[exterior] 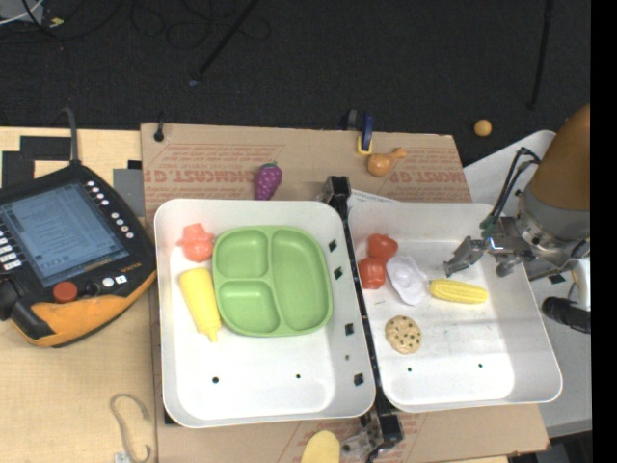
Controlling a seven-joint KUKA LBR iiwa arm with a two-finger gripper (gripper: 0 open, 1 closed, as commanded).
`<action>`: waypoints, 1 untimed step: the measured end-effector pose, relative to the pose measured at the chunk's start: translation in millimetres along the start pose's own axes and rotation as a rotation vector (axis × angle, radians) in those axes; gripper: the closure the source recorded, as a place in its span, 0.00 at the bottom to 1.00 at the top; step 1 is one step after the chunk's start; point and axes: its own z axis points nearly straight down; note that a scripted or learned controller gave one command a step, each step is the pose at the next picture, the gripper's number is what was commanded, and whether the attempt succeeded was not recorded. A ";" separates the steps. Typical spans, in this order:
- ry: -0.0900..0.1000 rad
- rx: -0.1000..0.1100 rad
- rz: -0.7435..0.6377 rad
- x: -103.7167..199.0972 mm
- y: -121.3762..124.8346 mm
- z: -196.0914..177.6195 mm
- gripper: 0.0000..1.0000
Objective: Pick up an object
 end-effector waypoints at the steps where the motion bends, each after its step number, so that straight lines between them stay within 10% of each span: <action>1: -0.003 -0.006 -0.001 7.9 -7.3 54.0 0.00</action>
